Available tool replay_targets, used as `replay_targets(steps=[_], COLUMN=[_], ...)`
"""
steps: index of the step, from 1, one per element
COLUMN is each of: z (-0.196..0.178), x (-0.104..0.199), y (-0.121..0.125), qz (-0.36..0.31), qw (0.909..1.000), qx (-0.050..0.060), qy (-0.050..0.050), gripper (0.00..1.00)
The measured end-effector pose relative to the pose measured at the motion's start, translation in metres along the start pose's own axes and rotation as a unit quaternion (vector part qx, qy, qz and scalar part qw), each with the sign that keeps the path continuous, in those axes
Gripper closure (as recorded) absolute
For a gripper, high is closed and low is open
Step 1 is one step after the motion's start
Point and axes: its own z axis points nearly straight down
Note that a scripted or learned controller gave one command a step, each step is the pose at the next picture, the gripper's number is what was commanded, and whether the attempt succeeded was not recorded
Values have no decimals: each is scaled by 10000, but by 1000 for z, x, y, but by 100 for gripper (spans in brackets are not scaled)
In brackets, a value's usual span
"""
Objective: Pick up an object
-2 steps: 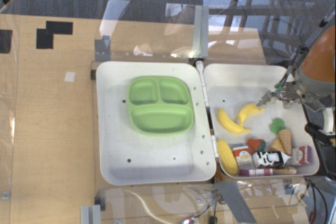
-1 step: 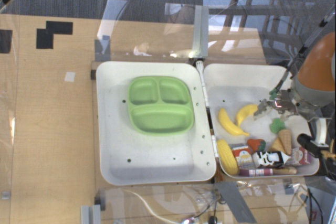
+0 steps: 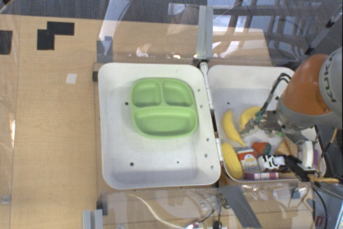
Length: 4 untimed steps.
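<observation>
The right bin [image 3: 236,83] holds several items. A yellow banana [image 3: 231,127] lies left of centre, with a second yellow banana [image 3: 251,113] beside it. A corn cob [image 3: 230,159] sits in the front left corner. Next to it are a red and white can [image 3: 247,161], a small red piece [image 3: 262,147] and a black and white item [image 3: 274,161]. A pink marker [image 3: 261,175] lies along the front wall. My gripper [image 3: 266,125] hangs low over the bin's right part, just right of the second banana; the arm covers its fingers.
The left bin [image 3: 115,131] bears a green divided plate [image 3: 163,107] near its middle. A clear divider post [image 3: 202,35] stands behind the seam between the bins. Cables and fixtures crowd the bench's front edge [image 3: 214,212].
</observation>
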Motion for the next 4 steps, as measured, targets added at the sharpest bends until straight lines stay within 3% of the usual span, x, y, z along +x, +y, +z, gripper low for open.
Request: replay_targets(steps=[1,2,3,4], z=[-1,-13,-94,-94], x=[26,29,58,58], y=[-27,-23,62,62], qz=[-70,-92,-487,-489], qw=[10000,9999,9988,9988], qx=[-35,-73,47,52], qy=[-1,26,21,21], gripper=[0,100,100,0])
